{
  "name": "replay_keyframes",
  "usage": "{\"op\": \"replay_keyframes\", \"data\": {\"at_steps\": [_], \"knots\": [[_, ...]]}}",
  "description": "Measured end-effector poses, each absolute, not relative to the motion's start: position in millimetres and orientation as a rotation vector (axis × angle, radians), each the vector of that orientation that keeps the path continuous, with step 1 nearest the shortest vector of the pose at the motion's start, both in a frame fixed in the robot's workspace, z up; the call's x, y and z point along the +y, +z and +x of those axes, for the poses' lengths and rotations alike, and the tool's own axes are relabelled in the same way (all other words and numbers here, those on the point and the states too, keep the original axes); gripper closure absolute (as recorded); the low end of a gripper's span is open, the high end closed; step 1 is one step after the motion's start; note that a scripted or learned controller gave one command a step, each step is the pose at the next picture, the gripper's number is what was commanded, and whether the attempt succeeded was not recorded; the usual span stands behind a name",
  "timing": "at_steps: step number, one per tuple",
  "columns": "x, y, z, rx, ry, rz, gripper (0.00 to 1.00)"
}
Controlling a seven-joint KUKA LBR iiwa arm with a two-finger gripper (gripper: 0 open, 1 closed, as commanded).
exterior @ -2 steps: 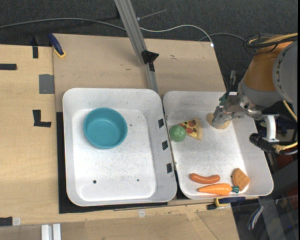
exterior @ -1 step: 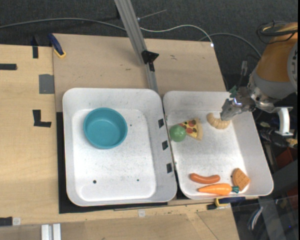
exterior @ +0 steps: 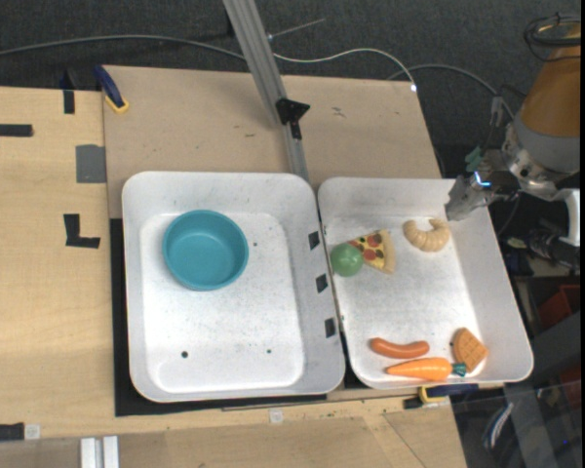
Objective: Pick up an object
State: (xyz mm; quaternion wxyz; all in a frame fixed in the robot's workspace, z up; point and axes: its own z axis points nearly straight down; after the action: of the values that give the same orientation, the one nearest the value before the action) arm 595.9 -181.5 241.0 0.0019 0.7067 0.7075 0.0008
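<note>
The grey arm's hand (exterior: 465, 200) hangs over the upper right rim of the right shallow white bin (exterior: 487, 291), just up and right of the pale curved toy croissant (exterior: 427, 234); how far it is open I cannot tell, and nothing shows in its grip. Left of the croissant lie a toy pizza slice (exterior: 375, 251) and a green ball (exterior: 346, 259), touching. Well below it sit a red sausage (exterior: 400, 347), an orange carrot (exterior: 421, 368) and a brown waffle piece (exterior: 469, 348).
</note>
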Motion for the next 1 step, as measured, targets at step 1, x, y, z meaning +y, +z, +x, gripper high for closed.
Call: {"op": "replay_keyframes", "data": {"at_steps": [1], "knots": [[-181.2,269.7,596.5,2.222,0.002,2.218,1.0]]}}
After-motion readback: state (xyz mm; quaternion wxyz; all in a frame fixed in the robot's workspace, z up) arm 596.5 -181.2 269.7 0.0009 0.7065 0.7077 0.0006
